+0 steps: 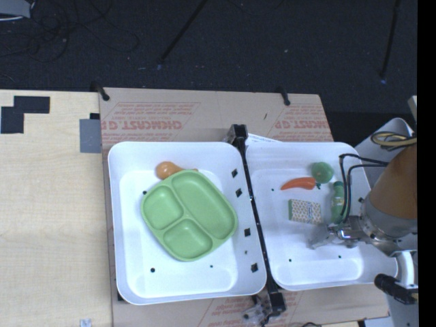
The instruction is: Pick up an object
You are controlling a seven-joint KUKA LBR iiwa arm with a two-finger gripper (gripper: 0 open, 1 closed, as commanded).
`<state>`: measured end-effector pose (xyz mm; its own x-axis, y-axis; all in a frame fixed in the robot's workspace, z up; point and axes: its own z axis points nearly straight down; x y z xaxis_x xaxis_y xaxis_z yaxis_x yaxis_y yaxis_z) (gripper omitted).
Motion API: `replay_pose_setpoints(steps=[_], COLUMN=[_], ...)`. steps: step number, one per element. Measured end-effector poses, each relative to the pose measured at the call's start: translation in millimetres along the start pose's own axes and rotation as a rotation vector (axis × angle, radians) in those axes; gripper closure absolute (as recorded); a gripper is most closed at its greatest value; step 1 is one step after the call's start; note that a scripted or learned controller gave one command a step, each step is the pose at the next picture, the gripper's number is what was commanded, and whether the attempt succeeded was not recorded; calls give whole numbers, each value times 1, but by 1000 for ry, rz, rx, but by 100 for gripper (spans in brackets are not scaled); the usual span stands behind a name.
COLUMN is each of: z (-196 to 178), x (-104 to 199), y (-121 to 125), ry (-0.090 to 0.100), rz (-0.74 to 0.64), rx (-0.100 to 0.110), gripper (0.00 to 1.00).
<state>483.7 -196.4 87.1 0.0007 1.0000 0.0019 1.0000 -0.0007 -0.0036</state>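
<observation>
Two shallow white plastic bins sit side by side on a sheet of printed brown cardboard [204,111], split by a black divider rail [248,210], so that stock lies in one tray while the other stands ready to receive. Left bin [126,264]: one light green three-compartment plastic plate [189,214], lying flat and turned at a slant, with a small orange rounded object [165,169] touching its upper edge, partly tucked behind the rim. Right bin [300,278]: one small orange-red carrot-shaped toy [298,183], one round green ball-like item [322,172] just beside the carrot's thick end, one slim green bottle-shaped piece [338,197] standing near the right wall, and one small flat card or packet with a speckled print [304,211] lying between them, all loosely scattered as pick stock, none stacked. Arm: grey body with orange band [402,189], entering from the right, lowered into the right bin. Two-finger gripper [325,238]: metal tips resting low near the bin floor, just below the printed packet and beside the green bottle; nothing visible between them, and whether spread or pressed together cannot be told from this angle. Judgement: a grasp on the nearby packet or bottle appears not yet secured.
</observation>
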Motion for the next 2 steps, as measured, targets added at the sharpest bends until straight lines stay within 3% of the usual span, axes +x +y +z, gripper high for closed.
replay_pose_setpoints(steps=[1,2], z=[-11,-74], x=[-2,1], y=[0,1], ry=[-3,-2], rz=[5,-2], rx=[-2,-6], gripper=[100,100])
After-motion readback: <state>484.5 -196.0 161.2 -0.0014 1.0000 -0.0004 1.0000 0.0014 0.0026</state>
